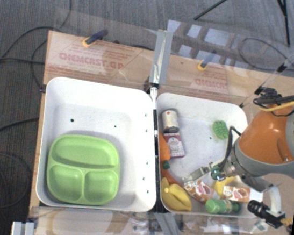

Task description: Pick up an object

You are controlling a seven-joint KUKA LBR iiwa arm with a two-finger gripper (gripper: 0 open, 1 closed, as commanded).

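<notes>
The right bin point(202, 108) holds several objects. A small capped bottle point(170, 120) lies at its left, with a dark red packet point(175, 145) and an orange carrot-like piece point(164, 152) just below. A yellow banana-like toy point(176, 197) rests in the front left corner. A green studded piece point(220, 129) sits alone toward the back right. Colourful snack packets point(199, 190) and a green item point(219, 207) crowd the front. My gripper point(213, 173) hangs low over the front right of this bin, right above the packets. Nothing can be seen held in it.
The left bin point(100, 99) holds a green divided plate point(84, 169) in its front half. The arm's orange band point(266, 139) and grey body cover the right bin's right wall. A metal divider point(158, 61) runs behind the bins. Cables lie on the floor.
</notes>
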